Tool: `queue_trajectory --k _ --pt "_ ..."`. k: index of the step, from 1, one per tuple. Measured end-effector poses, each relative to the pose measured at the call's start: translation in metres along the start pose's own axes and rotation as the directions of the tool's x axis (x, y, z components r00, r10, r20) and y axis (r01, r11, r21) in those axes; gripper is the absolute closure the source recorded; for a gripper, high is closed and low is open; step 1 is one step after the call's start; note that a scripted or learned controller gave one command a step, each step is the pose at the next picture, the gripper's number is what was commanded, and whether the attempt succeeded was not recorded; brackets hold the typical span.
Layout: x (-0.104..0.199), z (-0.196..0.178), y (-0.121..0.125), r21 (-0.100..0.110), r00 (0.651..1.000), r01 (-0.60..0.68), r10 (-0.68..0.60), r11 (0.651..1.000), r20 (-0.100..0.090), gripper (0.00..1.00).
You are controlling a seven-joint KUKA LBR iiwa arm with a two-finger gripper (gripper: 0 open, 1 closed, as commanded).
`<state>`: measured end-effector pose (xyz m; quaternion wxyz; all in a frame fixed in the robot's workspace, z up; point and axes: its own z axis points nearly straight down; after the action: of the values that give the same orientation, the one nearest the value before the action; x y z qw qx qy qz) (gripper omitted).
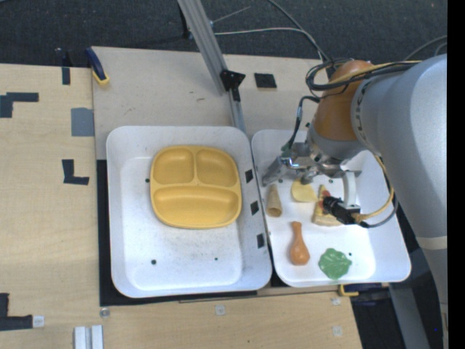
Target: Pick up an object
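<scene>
No legible text, label, brand, number or sign appeared on the tabletop (43,195), bins or objects.

Bench (43,217) bears two white bins (123,267), side by side.

A tray (196,187) lies in the left bin (127,217). In the right bin (389,257), the arm (378,115) hangs over small food toys: a drumstick (298,244) beside a leafy piece (335,262).
</scene>
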<state>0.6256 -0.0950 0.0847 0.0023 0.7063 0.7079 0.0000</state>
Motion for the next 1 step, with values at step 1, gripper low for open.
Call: queue_trajectory --k 1 --pt "0.0003 -0.0135 0.0015 -0.004 1.000 0.001 -0.001 1.000 0.000 1.00"
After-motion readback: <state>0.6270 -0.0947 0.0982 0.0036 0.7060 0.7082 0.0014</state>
